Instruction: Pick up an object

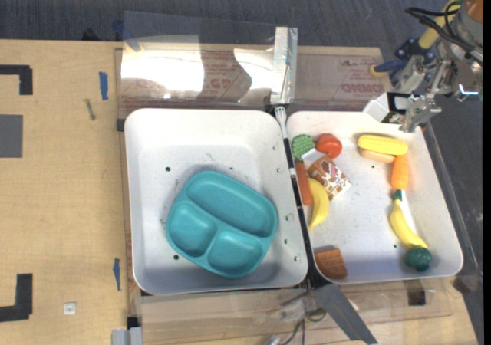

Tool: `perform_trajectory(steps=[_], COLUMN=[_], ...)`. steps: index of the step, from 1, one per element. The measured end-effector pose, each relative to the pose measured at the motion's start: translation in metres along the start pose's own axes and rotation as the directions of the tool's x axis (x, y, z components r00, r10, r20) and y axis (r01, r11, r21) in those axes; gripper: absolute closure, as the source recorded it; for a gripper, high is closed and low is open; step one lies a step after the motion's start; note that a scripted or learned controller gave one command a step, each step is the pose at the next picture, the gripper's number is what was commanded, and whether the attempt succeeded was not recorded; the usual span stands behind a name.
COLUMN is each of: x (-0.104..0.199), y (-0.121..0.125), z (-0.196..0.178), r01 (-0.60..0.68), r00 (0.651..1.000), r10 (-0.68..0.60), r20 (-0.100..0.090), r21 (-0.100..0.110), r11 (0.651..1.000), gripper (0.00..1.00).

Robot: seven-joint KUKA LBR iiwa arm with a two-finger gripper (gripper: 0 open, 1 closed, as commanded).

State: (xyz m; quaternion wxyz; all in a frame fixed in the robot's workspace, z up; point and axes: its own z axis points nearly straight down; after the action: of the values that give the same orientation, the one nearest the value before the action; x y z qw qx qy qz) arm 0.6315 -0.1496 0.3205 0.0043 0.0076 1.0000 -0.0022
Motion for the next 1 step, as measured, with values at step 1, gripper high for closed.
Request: perform_trajectory(steps=[1], x=[-0.0250], y=[0.0373], z=[0.0282], r01=[0.029], r00=[1.000], r10=[-0.029], r20=[-0.006], r21=[-0.006], r11=[1.000], gripper=[1.00])
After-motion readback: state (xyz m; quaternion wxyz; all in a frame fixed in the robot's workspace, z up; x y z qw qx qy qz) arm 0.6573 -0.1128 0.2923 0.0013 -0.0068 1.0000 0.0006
